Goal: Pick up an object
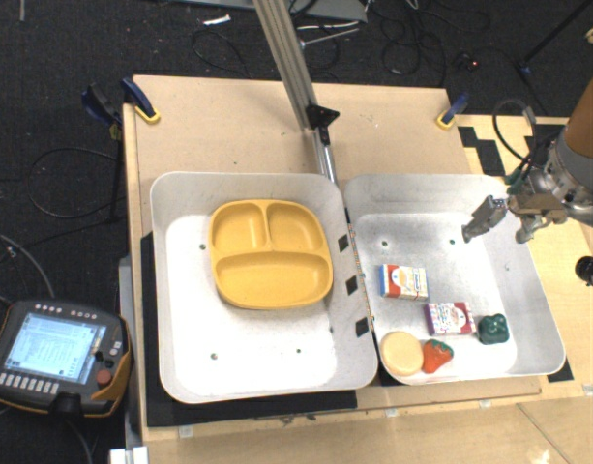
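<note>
Two shallow white bins are seen side by side on a tan worktop (228, 129). The left bin (180, 356) carries a yellow divided plate (271, 253), set slightly above the bin's middle. The right bin (422, 230) carries five small things, all gathered toward its 5 o'clock corner. A small white, blue and orange carton (402, 281) lies near the bin's middle. At 5 o'clock from it, a purple and white box (448, 318) is found, and just beside that, at 3 o'clock, a dark green lump (492, 330). Below the purple box a red toy strawberry (436, 356) lies touching a pale round disc (402, 353), which sits against the bin's lower rim.

The gripper (509, 218) is seen over the upper right part of the right bin, at 2 o'clock from the carton and well apart from all five things. The jaws are spread, with one finger (483, 217) reaching toward 8 o'clock, and nothing is seen between them. The stretch of bin floor under the gripper is bare.

A slanted metal pole (286, 51) runs from the top edge down to the gap between the bins. Clamps (141, 100) are fixed at the worktop's upper corners. A teach pendant (54, 356) with a lit screen lies on the dark floor (54, 162) at 9 o'clock from the left bin's lower corner, and cables (402, 27) are strewn at 12 o'clock.
</note>
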Controlling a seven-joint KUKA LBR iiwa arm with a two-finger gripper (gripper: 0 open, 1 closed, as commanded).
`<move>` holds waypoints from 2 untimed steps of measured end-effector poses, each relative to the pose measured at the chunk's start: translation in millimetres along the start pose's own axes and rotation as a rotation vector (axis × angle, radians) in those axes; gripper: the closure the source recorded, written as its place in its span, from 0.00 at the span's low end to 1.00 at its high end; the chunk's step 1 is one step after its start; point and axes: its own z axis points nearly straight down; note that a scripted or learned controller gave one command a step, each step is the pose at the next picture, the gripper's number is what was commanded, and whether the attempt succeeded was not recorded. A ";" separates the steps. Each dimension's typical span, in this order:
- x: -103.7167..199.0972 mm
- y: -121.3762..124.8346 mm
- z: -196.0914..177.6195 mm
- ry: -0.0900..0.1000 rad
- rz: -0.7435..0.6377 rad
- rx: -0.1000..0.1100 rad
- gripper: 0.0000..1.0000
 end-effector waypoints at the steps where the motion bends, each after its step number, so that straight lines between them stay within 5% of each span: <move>1: 0.0 0.0 -0.1 0.000 0.001 -0.001 0.00; 2: 10.0 3.4 55.2 0.001 0.001 0.005 0.00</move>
